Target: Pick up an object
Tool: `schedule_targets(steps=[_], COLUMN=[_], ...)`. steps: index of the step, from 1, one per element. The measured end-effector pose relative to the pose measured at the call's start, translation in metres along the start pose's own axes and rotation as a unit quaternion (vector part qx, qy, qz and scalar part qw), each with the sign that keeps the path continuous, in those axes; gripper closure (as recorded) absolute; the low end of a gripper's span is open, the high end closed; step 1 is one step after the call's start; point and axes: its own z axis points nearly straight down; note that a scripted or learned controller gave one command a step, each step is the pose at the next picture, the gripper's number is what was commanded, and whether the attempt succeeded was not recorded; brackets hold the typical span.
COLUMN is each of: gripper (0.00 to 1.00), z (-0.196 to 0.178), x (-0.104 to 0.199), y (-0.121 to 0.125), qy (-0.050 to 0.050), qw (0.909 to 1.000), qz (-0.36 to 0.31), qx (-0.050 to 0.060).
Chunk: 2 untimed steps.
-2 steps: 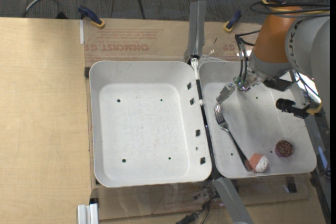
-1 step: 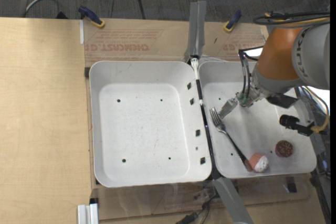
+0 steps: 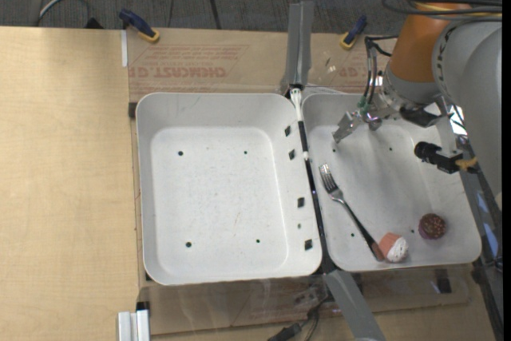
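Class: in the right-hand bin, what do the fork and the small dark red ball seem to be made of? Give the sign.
Fork: silvery, glinting head suggests bare metal; its handle is dark and matt, perhaps plastic. Dark red ball: dull, speckled surface, possibly rubber or foam; too small to settle.

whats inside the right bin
The right bin holds a fork, a pink and white lump at the fork's handle end, and a dark red ball beside the lump. The arm covers the bin's far right corner, so anything there is hidden.
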Motion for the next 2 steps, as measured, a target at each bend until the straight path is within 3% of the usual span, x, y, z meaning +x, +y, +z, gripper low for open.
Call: schedule_targets(steps=[1,2], gripper=[0.0,0.0], z=[0.0,-0.101], x=[-0.015,-0.083], y=[-0.103,-0.085], qy=[0.001,0.0], qw=[0.9973,0.998], qz=[0.074,0.063], qx=[0.001,0.0])
